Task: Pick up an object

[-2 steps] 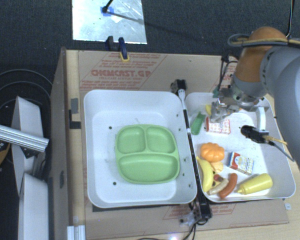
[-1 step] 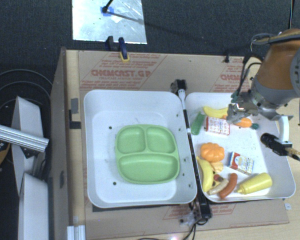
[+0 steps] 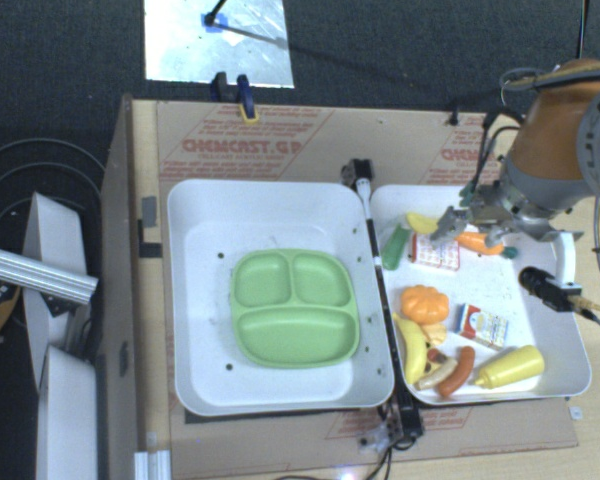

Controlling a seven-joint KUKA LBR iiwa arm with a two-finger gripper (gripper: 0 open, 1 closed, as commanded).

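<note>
Nearest the camera, sausage [image 3: 458, 371] and mustard bottle [image 3: 508, 367] lie well below-left of the end effector [image 3: 472, 230], which hovers beside the carrot [image 3: 477, 242], grip state unreadable.

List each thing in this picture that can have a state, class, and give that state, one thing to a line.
Green divided plate: flat in the left bin, nothing in its compartments.
Gripper: low over the right bin, near its far edge.
Yellow bottle: lying on its side.
Banana: lying by the bin's left wall.
Orange pumpkin: sitting upright.
Red and white carton: lying flat by the gripper.
</note>
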